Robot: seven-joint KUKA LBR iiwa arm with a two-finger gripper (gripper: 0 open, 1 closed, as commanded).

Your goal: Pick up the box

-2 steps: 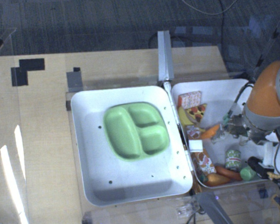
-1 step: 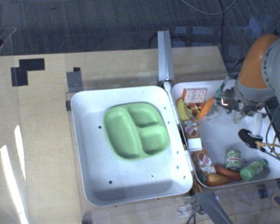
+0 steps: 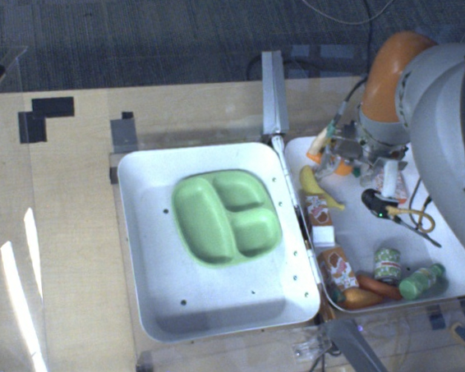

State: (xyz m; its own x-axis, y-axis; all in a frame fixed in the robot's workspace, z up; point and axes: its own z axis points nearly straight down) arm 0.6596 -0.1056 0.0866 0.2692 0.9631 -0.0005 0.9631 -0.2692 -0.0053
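Observation:
A small printed box (image 3: 319, 208) lies against the left wall of the right bin (image 3: 461, 281), with a white box (image 3: 324, 235) just in front of it and a brown printed box (image 3: 336, 264) nearer the front. The gripper (image 3: 342, 155) hangs over the back left part of that bin, above and to the right of a yellow banana (image 3: 312, 184). It is behind the boxes and apart from them. An orange and white object (image 3: 320, 144) shows right at the gripper's left side; whether it is held is unclear.
The left bin (image 3: 155, 313) holds a green divided tray (image 3: 224, 216). At the front of the right bin lie a can (image 3: 387, 263), a green bottle (image 3: 420, 281) and an orange carrot-like item (image 3: 368, 292). A black and yellow cable (image 3: 400, 209) crosses the bin's middle. The grey arm (image 3: 448, 117) covers the right side.

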